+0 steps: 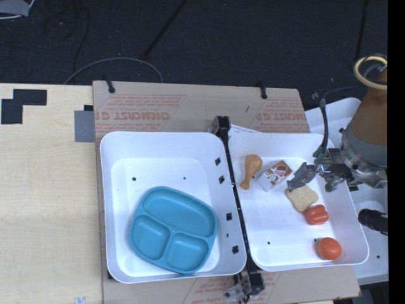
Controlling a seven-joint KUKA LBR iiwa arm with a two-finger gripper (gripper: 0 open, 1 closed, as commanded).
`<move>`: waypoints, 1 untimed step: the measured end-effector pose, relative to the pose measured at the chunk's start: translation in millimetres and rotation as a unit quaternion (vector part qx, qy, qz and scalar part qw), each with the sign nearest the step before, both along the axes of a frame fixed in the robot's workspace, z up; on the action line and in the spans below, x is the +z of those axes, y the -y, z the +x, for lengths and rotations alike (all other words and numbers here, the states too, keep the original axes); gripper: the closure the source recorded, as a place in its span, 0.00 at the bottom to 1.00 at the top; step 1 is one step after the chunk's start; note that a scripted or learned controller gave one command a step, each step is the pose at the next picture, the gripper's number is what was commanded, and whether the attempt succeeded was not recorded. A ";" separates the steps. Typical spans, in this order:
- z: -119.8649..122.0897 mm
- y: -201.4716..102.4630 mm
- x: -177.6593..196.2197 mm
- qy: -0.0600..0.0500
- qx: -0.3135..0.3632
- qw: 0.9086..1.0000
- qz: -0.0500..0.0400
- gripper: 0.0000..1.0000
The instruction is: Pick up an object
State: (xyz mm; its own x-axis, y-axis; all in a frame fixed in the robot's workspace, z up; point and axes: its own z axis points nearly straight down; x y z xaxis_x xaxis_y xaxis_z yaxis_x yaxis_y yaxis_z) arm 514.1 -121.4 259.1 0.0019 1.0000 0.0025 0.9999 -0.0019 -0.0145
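the tool (314,175) hangs low over the right bin (278,252), just above the cracker (302,198). its fingers look spread, seemingly to straddle it.

I work in a robotics lab: my desk (44,189) carries two white bins (120,151) clamped on printed cardboard (190,109), with loose cables (114,62) across dark carpet (221,30).

A blue divided plate (172,228) is seen in one white bin (120,151), while a tan drumstick (251,169), beige bread (302,197) and two red-orange tomatoes (328,248) are seen in the other.
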 end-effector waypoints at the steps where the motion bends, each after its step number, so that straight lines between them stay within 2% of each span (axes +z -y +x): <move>1: 1.9 0.1 5.6 0.005 0.001 1.000 -0.001 0.00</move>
